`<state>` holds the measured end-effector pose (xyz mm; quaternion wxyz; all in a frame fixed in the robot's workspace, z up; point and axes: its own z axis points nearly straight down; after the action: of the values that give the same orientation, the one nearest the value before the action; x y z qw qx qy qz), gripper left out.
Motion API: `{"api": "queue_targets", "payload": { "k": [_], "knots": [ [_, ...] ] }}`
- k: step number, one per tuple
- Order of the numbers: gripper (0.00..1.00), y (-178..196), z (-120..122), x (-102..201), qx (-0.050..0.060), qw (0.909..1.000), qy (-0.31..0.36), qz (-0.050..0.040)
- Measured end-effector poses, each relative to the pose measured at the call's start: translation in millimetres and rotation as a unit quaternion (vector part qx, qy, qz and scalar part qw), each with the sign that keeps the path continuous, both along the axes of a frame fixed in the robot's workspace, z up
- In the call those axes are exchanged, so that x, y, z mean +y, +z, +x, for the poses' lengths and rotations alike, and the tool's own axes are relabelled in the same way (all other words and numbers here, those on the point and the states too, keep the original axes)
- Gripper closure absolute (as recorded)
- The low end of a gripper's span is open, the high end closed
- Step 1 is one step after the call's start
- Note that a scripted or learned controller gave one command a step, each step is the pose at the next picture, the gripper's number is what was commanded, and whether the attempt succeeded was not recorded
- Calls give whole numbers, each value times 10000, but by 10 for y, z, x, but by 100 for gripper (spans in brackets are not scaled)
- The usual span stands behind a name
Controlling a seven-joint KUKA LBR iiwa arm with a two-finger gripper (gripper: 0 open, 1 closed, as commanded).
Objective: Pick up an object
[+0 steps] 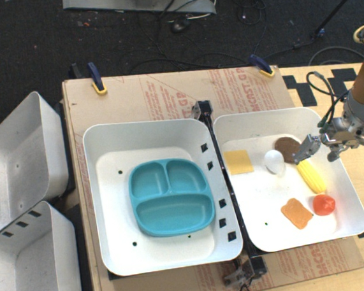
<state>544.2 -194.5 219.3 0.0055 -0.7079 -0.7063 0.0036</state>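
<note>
Right bin: yellow corn cob (312,175), red tomato (324,205), orange slice (297,213), cheese square (238,162), white egg (274,162).

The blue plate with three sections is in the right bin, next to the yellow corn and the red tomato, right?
Not quite. The blue plastic plate with three sections lies in the left white bin, alone. The yellow corn cob and the round red tomato are in the right white bin, as the camera view shows.
</note>
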Motion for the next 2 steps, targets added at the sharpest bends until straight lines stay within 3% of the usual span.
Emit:
{"api": "queue_targets", "payload": {
  "k": [1, 2],
  "knots": [
    [0, 69, 30, 4, -63, 10000, 17, -16],
    [0, -459, 100, 84, -48, 10000, 30, -8]
  ]
}}
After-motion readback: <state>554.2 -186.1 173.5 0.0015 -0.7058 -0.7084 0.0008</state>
